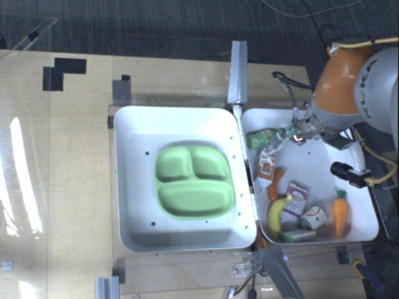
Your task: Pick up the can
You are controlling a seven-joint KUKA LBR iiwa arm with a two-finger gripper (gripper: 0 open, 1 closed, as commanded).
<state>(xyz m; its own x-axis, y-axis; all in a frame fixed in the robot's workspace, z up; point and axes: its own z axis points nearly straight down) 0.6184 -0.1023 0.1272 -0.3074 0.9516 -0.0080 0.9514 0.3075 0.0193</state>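
Pincer (295, 134) hovers at the upper left of the right bin (368, 232), open or closed I cannot tell, while what looks like the can (313, 217) lies well below it toward the frame's bottom, just left of the carrot (339, 215).

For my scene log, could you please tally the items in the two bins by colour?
Green: 3 (tray, packet, stick)
Orange: 2 (carrot, sausage)
Yellow: 1 (banana)
Mixed-print: 3 (carton, box, can)
Total: 9
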